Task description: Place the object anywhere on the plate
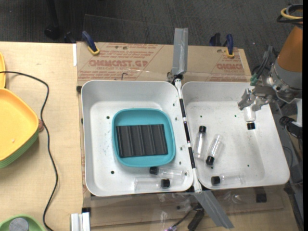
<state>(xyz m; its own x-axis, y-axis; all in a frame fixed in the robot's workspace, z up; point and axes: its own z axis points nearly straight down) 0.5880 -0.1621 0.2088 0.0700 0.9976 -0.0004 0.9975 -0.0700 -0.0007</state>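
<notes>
My gripper (250, 110) hung over the right bin (269, 174), holding a clear vial with a black cap (250, 119) cap-down between its fingers. The teal plate (166, 117) sat in the left bin (94, 143), well apart. The vial looked light, stiff and slick, likely to roll; a grip across its barrel suits it.

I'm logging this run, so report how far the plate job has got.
Done: nothing sits on the teal plate in the left bin yet. In hand: the gripper hangs over the right bin with a clear vial between its fingers, black cap down. Left: carry it across the divider and set it on the plate. Other vials lie in both bins.
</notes>
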